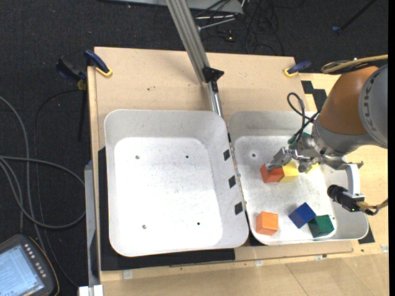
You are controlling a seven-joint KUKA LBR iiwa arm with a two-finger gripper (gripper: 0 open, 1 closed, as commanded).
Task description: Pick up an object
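Observation:
Several small blocks lie in the right bin [247,142]. A red block [270,174] and a yellow block [289,172] sit side by side near the bin's middle. My gripper [291,158] hangs right over these two, touching or nearly touching their far edges, and it partly hides the yellow block. Along the near side lie an orange block [267,222], a blue block [302,214] and a green block [321,226], well apart from the gripper.
The left bin [117,134] stands beside the right one, with a shared rim between them. A slanted metal pole [191,39] crosses the back of the bench. The grey arm with its orange band [349,106] enters from the right.

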